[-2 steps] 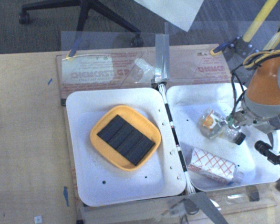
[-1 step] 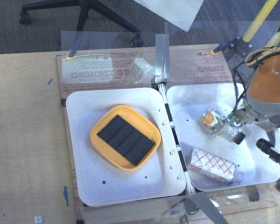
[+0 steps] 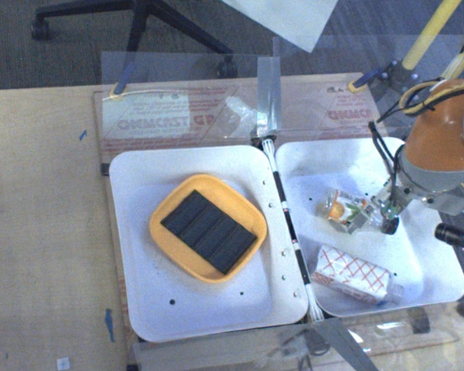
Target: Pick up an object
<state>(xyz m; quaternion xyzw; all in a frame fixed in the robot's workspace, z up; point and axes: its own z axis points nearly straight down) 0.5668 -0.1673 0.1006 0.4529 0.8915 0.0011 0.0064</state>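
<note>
In the right bin (image 3: 357, 158), a small clear packet with orange contents (image 3: 341, 209) lies near the middle. A white box with a red lattice print (image 3: 351, 274) rests near that bin's front wall. My gripper (image 3: 380, 213) is low in the right bin, right up against the packet's right end; the slanted view does not reveal whether it has the packet. The grey arm with its orange band (image 3: 443, 138) comes in from the right above it. In the left bin (image 3: 144, 290), an orange square dish holding a black ridged pad (image 3: 207, 231) sits in the middle.
A metal divider (image 3: 289, 224) runs between the two bins. Behind them lie a printed cardboard sheet (image 3: 156, 119) and clear plastic (image 3: 239, 113). Bare wooden bench top (image 3: 41, 234) lies to the left. A yellow rod (image 3: 442, 11) slants at the top right.
</note>
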